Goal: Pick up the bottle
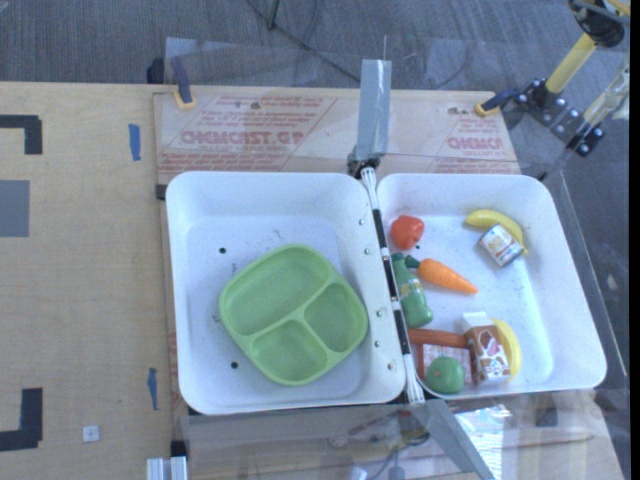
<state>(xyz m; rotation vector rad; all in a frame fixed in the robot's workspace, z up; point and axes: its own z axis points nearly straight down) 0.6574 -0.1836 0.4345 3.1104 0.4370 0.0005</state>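
— Well, what lay nearest in the right bin (pixel 572 298)?

— Nearest sat a green apple (pixel 445 374), with a small carton (pixel 486 354) and a banana (pixel 509 346) just beside it.

— And the bottle?

— Behind the apple, the green bottle (pixel 412 293) lay on its side along the bin's left wall, a carrot (pixel 447 276) just to its right and a red fruit (pixel 406 231) beyond its far end.

— Further back?

— A second banana (pixel 497 223) curved over a little can (pixel 501 246).

— The left bin (pixel 200 208)?

— It held a green divided plate (pixel 293 314).

— Your hand?

— Spread or pressed together, I could not tell.
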